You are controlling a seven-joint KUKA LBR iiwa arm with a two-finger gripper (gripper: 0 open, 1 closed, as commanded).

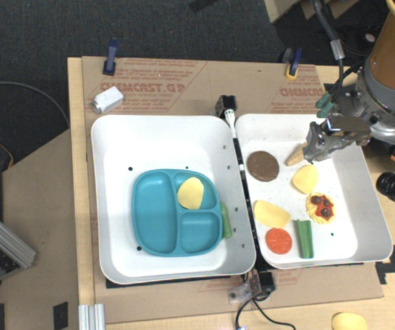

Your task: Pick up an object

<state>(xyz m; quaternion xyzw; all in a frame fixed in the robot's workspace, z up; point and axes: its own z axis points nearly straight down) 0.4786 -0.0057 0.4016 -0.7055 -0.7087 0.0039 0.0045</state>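
Tan and pointed, the cone (294, 157) lies in the right bin (369, 212), touching the gripper (315, 151) on its left; we cannot tell whether the fingers are open or closed. Further left sits a brown disc (262, 165). Just below the fingers we see a yellow wedge (305, 179), then a tart (321, 207).

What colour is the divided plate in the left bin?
Teal blue; the divided plate shows best in the camera view.
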